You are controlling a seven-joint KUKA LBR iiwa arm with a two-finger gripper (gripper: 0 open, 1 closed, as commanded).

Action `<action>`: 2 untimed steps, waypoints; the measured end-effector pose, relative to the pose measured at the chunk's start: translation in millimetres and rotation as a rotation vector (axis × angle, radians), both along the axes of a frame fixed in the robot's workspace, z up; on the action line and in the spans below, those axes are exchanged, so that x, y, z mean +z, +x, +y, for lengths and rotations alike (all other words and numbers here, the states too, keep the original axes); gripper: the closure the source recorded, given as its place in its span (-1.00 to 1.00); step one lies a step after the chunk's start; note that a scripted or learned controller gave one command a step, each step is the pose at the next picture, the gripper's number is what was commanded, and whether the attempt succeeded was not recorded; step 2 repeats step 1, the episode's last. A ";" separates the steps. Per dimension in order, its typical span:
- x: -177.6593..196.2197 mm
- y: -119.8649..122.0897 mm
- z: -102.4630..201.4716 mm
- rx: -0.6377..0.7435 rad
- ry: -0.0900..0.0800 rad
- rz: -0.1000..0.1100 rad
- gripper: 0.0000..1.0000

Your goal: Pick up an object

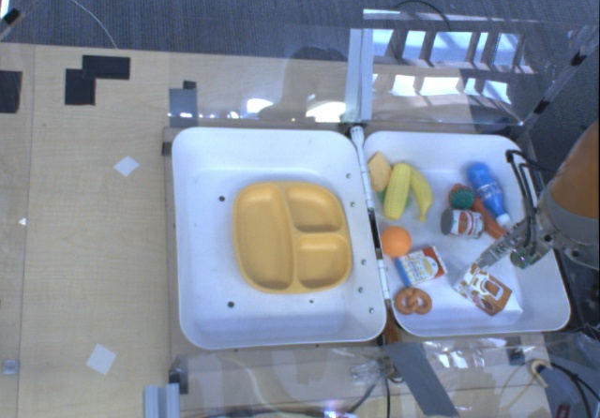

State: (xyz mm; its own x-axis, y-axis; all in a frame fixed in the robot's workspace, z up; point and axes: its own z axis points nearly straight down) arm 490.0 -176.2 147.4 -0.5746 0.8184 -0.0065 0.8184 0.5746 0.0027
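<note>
Yellow divided tray (289, 236) in left bin (202, 313); toy food crowds right bin (544, 313).

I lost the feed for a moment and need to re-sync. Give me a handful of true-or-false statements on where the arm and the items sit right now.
1. The yellow divided tray lies in the left bin. True.
2. The orange sits in the tray. False: it is in the right bin, near the divider between the bins.
3. The gripper is over the right bin, just above the small white packet. True.
4. The blue bottle lies in the left bin. False: it is in the right bin, towards its far side.
5. The pretzel is at the right bin's near edge. True.
</note>
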 end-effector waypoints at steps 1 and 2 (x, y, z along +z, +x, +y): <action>11.9 4.1 -10.9 -0.467 0.005 0.000 -1.00; 11.9 4.1 -10.9 -0.467 0.005 0.000 -1.00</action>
